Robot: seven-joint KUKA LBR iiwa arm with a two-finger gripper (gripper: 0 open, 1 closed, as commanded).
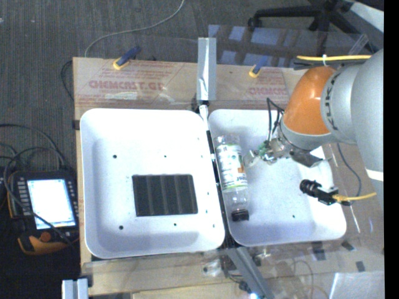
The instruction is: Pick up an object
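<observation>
Claw [267, 152] over the right bin [280, 229].
I can't tell its state; a clear bottle [231, 173] lies just beside it, along the bin's left wall.

Handheld screen unit [45, 205] on the floor, left of the bench.

We see a thick grey arm [365, 114] with a rounded orange band [307, 103], with yellow and black cables along it.
</observation>
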